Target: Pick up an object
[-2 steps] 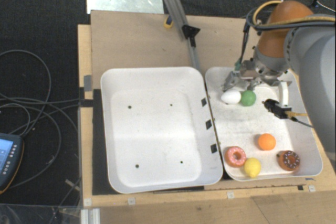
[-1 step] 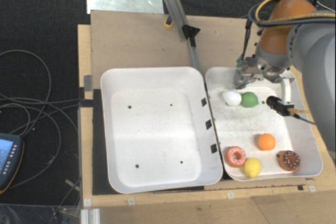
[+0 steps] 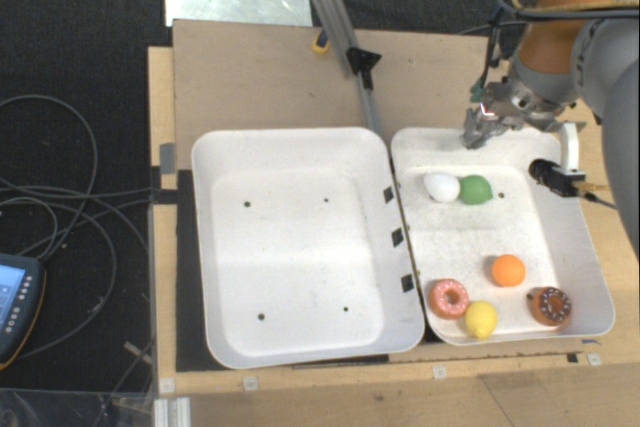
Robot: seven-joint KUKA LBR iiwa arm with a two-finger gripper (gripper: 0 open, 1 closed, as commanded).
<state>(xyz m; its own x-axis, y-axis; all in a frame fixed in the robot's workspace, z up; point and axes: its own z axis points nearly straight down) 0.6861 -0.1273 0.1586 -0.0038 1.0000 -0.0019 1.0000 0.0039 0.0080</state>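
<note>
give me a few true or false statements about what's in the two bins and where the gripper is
1. All the objects lie in the right bin. True.
2. The white egg and the green ball sit side by side. True.
3. The gripper is above the left bin. False: it is over the far edge of the right bin.
4. The orange lies in the left bin. False: it is in the right bin.
5. The pink donut sits next to the lemon. True.
6. The chocolate donut touches the egg. False: they are well apart.

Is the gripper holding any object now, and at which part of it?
Nothing is held: the gripper hangs above the right bin's far edge, apart from the objects.
</note>
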